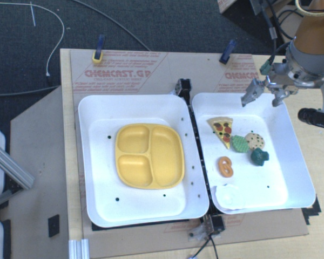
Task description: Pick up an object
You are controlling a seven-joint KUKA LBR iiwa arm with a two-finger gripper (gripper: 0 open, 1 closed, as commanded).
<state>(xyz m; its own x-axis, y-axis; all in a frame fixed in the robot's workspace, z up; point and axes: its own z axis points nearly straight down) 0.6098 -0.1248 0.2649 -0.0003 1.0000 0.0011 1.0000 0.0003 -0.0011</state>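
**Over the right bin: claw poised, nothing held**

Left bin (pixel 92 144) carries a yellow tray (pixel 149 155). Right bin (pixel 291 161) holds a pretzel (pixel 225 167), pizza slice (pixel 222 129), green piece (pixel 240 143), cookie (pixel 254 140) and teal piece (pixel 259 156), closely grouped. Claw (pixel 263 94) hangs above the far edge, spread wide. Advice: target the pretzel, which lies apart; centre before descending.

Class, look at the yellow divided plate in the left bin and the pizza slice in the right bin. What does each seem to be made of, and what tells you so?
Yellow divided plate: probably moulded plastic, smooth with a slight sheen; its even colour and rounded compartment ridges suggest this.
Pizza slice: likely a toy of plastic or rubber, matte; its flat colours and neat red dots look artificial, though the exact material stays uncertain.
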